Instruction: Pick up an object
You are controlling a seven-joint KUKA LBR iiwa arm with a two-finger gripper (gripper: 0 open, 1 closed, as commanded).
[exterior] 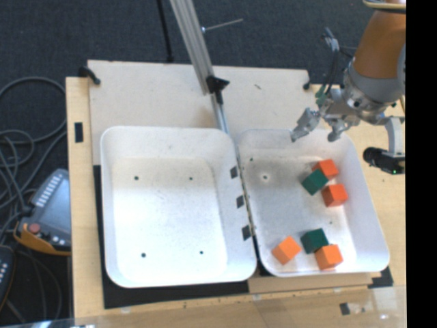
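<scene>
Hovering above the back edge of the right bin (365, 183), the pincer (316, 130) is seen with its 2 fingers spread apart, and nothing is held between them. The grey arm (379, 46) with its orange band is brought in from the right, tilted over the bin's far corner.

Down in the right bin, 6 blocks are spotted. Toward the back, an orange block (328, 168) is set touching a green block (314, 182), and a second orange block (334, 195) is placed just beside them, nearer the front. At the front, a third orange block (286, 249) is seen near the bin's left wall, a second green block (315, 240) just beside it, and a fourth orange block (328, 256) is pressed against that green one. All 6 are lying on the bin floor, well apart from the fingers.

The left bin (109, 183) is set beside the right one on the bench (150, 94), and a metal rail (194, 39) is slanted up from between them.
</scene>
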